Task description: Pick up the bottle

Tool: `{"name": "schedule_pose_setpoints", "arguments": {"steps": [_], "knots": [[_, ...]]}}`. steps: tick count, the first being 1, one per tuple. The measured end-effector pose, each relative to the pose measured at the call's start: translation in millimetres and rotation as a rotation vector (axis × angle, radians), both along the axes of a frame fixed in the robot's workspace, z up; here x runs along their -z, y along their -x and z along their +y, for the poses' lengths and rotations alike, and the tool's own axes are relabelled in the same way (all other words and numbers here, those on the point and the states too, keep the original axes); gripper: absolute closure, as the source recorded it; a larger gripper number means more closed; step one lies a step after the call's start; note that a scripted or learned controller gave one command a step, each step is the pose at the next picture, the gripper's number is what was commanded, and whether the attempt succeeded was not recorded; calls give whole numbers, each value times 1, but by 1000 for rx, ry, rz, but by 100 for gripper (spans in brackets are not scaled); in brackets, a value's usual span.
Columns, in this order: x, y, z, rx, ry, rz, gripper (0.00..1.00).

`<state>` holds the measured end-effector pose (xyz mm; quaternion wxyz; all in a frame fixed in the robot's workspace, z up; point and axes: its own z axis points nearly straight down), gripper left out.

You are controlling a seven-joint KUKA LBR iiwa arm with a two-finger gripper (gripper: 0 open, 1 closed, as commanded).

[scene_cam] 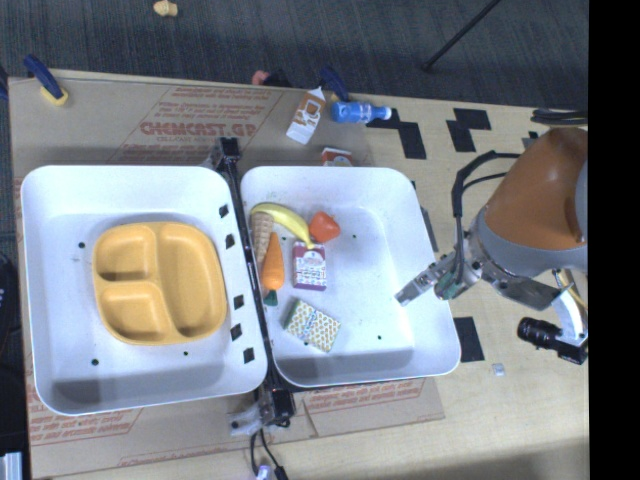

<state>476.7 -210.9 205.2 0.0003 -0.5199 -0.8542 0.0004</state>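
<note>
We had not yet reached the bottle (360, 113), which lay on the bench beyond the right bin (395, 363), while our gripper (418, 288), holding nothing, hovered at that bin's right edge, needing a reach outward.

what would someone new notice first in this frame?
Probably the yellow divided tray sitting alone in the left bin, then the cluster in the right bin: banana, carrot, a red piece and two small cartons. The grey-and-orange arm reaches in from the right with its gripper over the right bin's right side, while the blue bottle lies outside the bins on the bench behind them.
</note>
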Motion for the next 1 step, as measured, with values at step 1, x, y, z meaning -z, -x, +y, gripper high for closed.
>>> {"name": "schedule_pose_setpoints", "arguments": {"steps": [1], "knots": [[0, 0, 0, -338, -2, 3, 100]]}}
